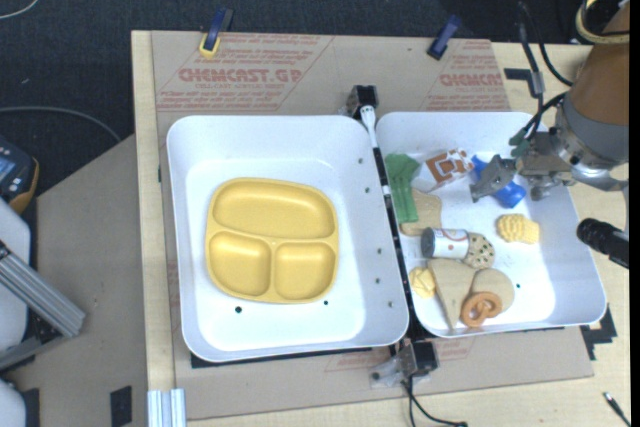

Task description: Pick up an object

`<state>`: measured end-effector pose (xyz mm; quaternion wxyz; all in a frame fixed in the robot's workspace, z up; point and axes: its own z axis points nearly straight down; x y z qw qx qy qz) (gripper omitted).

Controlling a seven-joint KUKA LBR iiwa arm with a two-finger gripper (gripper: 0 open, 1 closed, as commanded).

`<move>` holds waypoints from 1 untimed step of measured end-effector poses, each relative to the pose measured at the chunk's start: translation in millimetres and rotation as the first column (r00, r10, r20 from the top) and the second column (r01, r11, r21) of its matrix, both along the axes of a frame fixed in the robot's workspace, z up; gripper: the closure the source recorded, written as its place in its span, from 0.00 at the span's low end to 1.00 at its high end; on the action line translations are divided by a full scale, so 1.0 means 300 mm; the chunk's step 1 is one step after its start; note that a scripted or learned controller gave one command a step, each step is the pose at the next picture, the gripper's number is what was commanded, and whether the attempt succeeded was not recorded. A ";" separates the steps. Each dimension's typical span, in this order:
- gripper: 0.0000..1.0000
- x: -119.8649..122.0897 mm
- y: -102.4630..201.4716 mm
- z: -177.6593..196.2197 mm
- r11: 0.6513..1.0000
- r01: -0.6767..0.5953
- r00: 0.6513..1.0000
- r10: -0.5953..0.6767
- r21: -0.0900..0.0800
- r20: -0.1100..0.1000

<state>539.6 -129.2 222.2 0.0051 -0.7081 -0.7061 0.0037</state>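
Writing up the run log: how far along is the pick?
Nothing looks picked yet: the pretzel, yellow ridged piece and green piece all lie in the right bin. In hand: the gripper is low over a blue object; its grasp can't be judged. Left: lifting something clear.

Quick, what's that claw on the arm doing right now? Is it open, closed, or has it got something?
Gripper: low over the right bin, right by a blue object; a grip on anything cannot be told.
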 end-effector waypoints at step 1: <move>0.00 0.009 0.000 0.022 1.000 -0.003 1.000 0.003 -0.002 0.013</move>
